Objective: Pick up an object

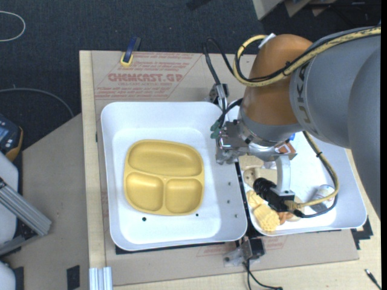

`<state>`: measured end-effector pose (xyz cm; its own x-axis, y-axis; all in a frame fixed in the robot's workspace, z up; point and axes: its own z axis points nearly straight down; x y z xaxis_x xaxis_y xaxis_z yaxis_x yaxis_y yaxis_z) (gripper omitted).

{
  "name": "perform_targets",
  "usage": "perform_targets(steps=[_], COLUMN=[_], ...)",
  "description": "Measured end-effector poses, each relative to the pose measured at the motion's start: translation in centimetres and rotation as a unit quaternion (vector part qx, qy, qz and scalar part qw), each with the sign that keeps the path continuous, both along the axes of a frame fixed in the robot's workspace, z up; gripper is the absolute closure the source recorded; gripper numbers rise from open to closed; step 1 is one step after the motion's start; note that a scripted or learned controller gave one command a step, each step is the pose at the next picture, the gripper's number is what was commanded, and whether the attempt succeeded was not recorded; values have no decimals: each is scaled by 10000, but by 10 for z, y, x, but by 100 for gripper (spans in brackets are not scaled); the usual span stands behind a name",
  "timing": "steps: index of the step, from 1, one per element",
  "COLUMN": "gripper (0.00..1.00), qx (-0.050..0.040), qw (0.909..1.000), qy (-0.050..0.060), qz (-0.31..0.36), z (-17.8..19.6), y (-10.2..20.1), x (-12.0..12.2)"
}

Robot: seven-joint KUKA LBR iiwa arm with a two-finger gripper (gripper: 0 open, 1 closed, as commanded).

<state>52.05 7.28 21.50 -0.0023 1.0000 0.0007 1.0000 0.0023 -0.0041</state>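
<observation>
Since the arm [338, 83] hangs low over the right bin [346, 205] with its gripper [261, 157] near that bin's left wall, the step in hand looks like the approach to a grasp, not a lift. Nothing can be seen held, and the wrist hides the jaws, so I cannot tell whether they are apart or together. The likeliest target is a small cluster at the right bin's front-left corner: a knobbly yellow piece [266, 218], perhaps a toy corn cob, with a paler tan piece [294, 214] just beside it. Both are too crowded by the robot's own hardware to name with confidence. The left bin [112, 162] holds one thing, a yellow three-compartment tray [163, 175], lying flat and about central, well apart from the gripper. Both bins sit side by side on a printed cardboard sheet [151, 77] on the bench. By my judgement the next move calls for a short shift toward the front corner and a straight descent onto one piece. The bin wall is close there, and the two pieces touch or nearly touch, so a closing grip could push one aside or catch the rim.
</observation>
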Motion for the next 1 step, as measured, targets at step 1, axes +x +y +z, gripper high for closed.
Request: perform_targets(steps=[1], gripper=[100], qx=[0], qw=[10000], qy=[-37], qz=[-6], z=[20], y=[3], x=[-2])
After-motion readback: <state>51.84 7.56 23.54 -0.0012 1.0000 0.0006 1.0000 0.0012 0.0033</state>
